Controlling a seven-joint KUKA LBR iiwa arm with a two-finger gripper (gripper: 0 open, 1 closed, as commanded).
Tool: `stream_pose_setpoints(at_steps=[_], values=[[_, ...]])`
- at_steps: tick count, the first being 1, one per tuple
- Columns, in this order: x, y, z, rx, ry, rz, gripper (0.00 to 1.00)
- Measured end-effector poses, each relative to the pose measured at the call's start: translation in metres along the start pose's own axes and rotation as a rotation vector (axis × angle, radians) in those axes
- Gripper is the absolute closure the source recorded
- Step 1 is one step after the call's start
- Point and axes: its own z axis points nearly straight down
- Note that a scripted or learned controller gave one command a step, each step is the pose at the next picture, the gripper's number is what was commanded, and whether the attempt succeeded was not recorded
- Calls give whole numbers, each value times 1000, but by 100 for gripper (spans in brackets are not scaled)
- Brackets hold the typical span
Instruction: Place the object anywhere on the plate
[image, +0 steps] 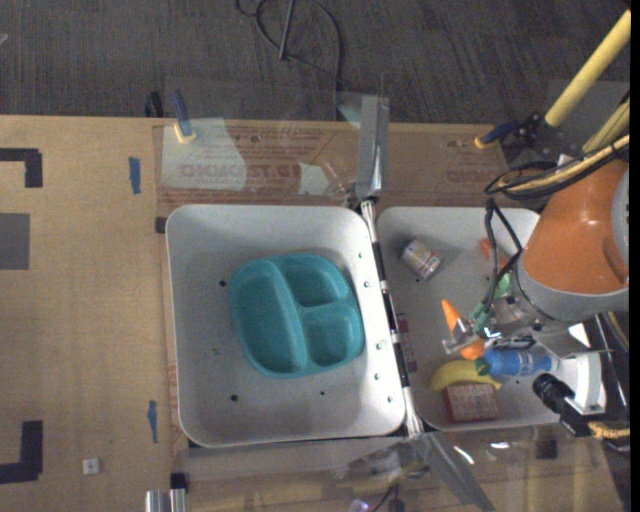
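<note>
Hard to read the two-finger gripper (487, 322) at the tip of the grey arm (570, 255) with the orange band: low over the right-hand shallow white bin (440, 225), wrapped in cables, too small and cluttered to say whether open or closed, and nothing plainly seen pinched there. Just left of the tip, a small orange carrot-shaped toy (451, 315), pointed end up, close to the metal but contact unclear. Directly below, touching or nearly touching the tip, a blue and white plastic bottle (520, 361) lying on its side. Below and left of that, a yellow banana toy (462, 376), curved, resting against a small reddish-brown square block (471, 402) near the bin's front edge. Farther up and left in the same bin, well apart from the tip, a small silver can (421, 258) lying tilted.

Across the divider, in the left-hand shallow white bin (200, 240), a teal plastic plate with three compartments (297, 312), sitting about in the middle, well apart from the arm's tip and from every toy.
</note>
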Motion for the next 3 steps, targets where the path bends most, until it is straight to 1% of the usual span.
stream_pose_setpoints(at_steps=[1,2,3], values=[[77,26,0,0,-1,-22,100],[147,91,-9,0,-2,-147,100],[147,91,-10,0,-2,-147,0]])
